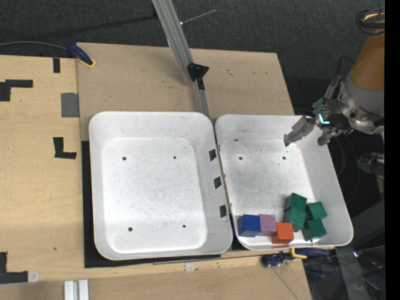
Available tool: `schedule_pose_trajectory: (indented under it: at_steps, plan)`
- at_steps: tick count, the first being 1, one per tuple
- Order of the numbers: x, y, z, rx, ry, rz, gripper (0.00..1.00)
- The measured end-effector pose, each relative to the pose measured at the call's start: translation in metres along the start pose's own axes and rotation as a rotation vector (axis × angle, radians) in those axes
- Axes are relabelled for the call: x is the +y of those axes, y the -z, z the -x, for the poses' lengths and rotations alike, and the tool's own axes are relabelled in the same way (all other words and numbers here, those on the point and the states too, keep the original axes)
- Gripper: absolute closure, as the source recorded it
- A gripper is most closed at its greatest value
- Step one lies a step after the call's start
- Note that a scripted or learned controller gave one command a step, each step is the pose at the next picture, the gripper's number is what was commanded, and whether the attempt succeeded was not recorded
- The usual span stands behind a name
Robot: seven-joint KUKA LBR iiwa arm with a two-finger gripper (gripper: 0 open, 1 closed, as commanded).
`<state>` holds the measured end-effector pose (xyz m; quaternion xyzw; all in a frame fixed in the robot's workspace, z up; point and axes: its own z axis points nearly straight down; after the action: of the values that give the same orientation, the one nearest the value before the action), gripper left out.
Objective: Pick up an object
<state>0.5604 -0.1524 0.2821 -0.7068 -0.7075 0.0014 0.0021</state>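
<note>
Gripper: two-finger gripper (pixel 307 132) on the grey KUKA arm (pixel 365 80) hangs over the right bin (pixel 262 167) at about 1 o'clock of that bin, near its far right rim; fingers spread apart, one dark finger (pixel 295 134) slanting toward 8 o'clock, the other (pixel 324 136) pointing down; nothing between them.

Objects: a cluster of small blocks crowds the right bin's near corner, at about 5 o'clock of the bin, well apart from the gripper.

Row along the near wall: blue block (pixel 250 224), lilac block (pixel 267 223) touching it, orange block (pixel 284 232) just beside at 4 o'clock of the lilac one.

Green pile: several dark green blocks (pixel 304 214) jumbled together at 2 o'clock of the orange block, some tilted, near the right wall.

Left bin: white left bin (pixel 150 180) lies at 9 o'clock of the right one, rims touching.

Handling, as judged: blocks look stiff, light, flat-sided and not fragile; smooth faces may slip if pinched at a corner.

Where to take hold: opposite flat faces of one block; the blue block's free side at 9 o'clock seems to offer the most finger room, while the green pile and bin walls leave little.

Risk: neighbours touching could be nudged or caught together.
</note>
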Motion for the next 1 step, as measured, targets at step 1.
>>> schedule_pose_trajectory:
  at_steps: [1]
  plan:
    - [0.0007, 0.0022, 0.0000, -0.001, 0.001, 0.004, 0.00]
